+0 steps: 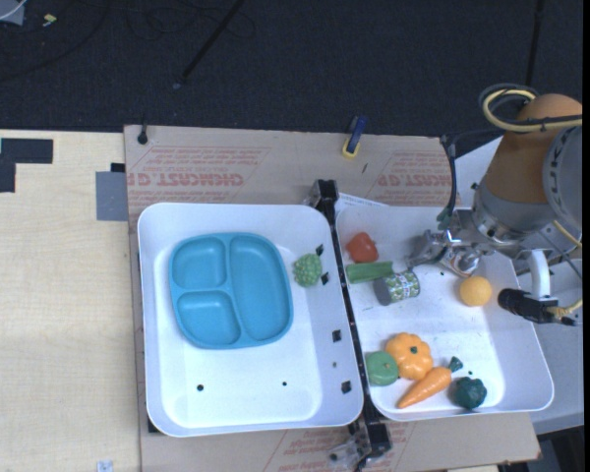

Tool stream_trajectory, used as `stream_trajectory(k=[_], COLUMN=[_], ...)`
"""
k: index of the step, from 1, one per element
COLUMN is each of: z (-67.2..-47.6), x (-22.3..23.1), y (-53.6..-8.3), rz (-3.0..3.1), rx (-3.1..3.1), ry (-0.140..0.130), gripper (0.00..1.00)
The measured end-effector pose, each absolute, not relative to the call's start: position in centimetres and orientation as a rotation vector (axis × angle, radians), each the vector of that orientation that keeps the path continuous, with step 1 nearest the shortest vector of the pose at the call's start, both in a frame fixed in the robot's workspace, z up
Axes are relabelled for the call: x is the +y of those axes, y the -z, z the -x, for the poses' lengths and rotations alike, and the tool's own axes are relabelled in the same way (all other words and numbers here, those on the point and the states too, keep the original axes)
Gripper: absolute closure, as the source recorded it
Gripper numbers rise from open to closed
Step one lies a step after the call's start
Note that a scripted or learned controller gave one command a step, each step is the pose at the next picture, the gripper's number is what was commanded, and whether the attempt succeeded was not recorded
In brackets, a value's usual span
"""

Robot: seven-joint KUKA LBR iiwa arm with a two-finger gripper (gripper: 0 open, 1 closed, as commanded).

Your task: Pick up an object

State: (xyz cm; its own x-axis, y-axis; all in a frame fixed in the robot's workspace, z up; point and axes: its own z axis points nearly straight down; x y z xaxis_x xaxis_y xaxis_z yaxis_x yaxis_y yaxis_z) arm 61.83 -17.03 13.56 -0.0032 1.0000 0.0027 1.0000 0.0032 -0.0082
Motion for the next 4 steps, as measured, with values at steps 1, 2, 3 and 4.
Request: stream_trajectory(k=[1,2,3,4], z=[-61.8,-61.9,-61.5,-61.9], x=[-16.8,-16.8,-16.6,-16.4], y=[-8.5,-9.7,-15.9,-22.2], rz=[2.214,2.216,2.222,2.223], rx=[-2.221,-2.222,-2.223,-2.226], ry=[-0.005,-0.003,0.002,0.004], gripper=[0.00,1.00,1.00,1.00])
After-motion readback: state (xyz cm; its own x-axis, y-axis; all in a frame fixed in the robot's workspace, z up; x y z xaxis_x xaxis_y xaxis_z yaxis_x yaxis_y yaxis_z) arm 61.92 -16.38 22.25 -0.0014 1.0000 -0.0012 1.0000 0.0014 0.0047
